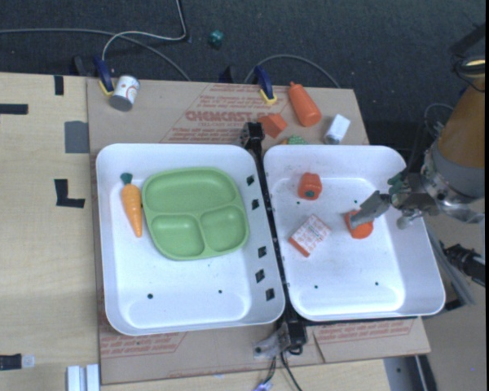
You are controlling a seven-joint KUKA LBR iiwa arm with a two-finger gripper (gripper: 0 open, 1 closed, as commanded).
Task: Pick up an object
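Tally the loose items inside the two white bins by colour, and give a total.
Orange: 3: carrot, orange piece, orange piece by the gripper
Green: 1: divided plate
Red and white: 1: small packet
Total: 5

Dark carpet floor (326,15) runs across the top with a thin cable (147,35) snaking over it. Below that is a light wood bench (33,243) with black tape marks, and a cardboard sheet (204,112) with red print lies flat on it. Lighting is even.
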